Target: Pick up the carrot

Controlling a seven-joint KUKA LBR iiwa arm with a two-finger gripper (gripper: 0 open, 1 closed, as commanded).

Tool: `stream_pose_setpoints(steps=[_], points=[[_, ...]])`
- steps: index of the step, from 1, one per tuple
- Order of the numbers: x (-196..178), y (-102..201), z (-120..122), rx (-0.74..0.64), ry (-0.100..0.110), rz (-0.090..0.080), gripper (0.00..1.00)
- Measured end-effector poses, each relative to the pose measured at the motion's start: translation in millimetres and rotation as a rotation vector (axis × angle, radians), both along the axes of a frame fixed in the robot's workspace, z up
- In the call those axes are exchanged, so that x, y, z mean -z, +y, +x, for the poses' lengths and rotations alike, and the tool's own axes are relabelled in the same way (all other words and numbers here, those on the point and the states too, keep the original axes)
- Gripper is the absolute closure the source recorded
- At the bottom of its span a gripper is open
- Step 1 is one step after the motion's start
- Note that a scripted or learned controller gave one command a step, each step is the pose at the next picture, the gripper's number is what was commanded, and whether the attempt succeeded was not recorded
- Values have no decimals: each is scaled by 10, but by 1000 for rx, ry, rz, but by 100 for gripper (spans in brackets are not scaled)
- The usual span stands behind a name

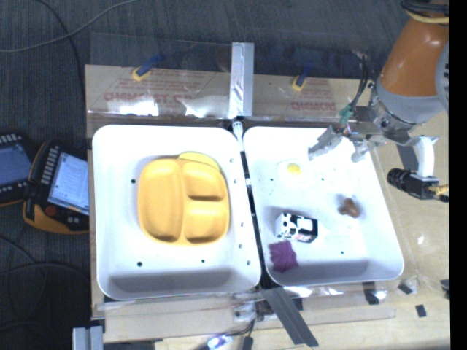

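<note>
A yellow divided tray (184, 199) lies in the left bin (117, 268). In the right bin (379, 257) sit a purple piece (282, 254), a black-and-white toy (297, 227), a fried egg (292, 170) and a brown item (350, 207); which, if any, is the carrot cannot be told. The gripper (340, 147) hangs spread wide, holding nothing, above the bin's far right.
</note>
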State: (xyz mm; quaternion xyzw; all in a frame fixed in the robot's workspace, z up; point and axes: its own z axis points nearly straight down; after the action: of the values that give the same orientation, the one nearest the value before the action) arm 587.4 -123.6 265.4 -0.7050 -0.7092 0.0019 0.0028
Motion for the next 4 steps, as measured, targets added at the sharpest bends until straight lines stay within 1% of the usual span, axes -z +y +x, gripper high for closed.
stream_pose_setpoints(steps=[1,2,3,4], points=[[1095,226,425,-102,-4,0,0],[83,177,215,-338,-7,-2,0],[-1002,-62,112,-289,-8,-3,0],[393,394,-24,-411,-6,1,0]])
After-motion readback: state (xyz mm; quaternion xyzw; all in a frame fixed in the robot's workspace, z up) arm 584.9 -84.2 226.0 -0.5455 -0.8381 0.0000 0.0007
